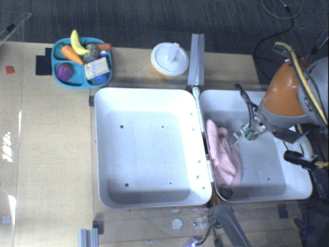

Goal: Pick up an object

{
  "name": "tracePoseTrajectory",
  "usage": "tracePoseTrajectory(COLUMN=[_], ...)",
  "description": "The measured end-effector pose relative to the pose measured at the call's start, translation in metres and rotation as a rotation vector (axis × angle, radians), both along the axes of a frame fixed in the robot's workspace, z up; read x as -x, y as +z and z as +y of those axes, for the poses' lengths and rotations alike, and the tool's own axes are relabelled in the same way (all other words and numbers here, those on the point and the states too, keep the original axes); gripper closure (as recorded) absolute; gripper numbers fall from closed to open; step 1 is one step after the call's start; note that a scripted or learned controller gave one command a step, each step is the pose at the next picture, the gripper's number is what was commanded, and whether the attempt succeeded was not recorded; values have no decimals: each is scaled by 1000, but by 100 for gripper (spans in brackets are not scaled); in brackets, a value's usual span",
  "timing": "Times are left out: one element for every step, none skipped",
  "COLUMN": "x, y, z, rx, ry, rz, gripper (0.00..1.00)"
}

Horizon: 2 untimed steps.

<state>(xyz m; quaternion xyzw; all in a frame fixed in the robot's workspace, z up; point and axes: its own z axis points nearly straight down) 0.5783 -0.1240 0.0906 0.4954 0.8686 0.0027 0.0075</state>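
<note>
The gripper (245,134) hangs low inside the right bin (267,189), at the end of the grey arm (313,94) whose orange band (282,91) shows just above the wrist. Whether the gripper is spread or closed cannot be told from this slanted view; the tip is small and partly blurred, and nothing is seen between its parts. The pink cloth (222,151) lies crumpled along that bin's wall nearest the divider, just beside the gripper tip on the side away from the arm, its nearest fold close to the tip or perhaps brushing it; contact cannot be made out. The cloth stretches from a point level with the gripper down toward the bin's near corner, where a small dark round object (226,192) sits well below the tip. Beyond the cloth, farther from the gripper, stands the left bin (103,138), its white floor showing a few dark dots. Far past the gripper, on the wooden bench (46,153), a white lidded cup (169,59) sits by the bins' far edge, and well apart from it a blue divided tray (77,81) carries a toy banana (78,44), a toy carrot (71,54) and other small pieces.
</note>
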Motion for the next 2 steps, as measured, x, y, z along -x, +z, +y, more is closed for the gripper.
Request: tracePoseTrajectory(x=[-4, -53], y=[0, 27], z=[33, 18], rx=[0, -2], ry=[-41, 52], rz=[1, 10], gripper=[0, 0])
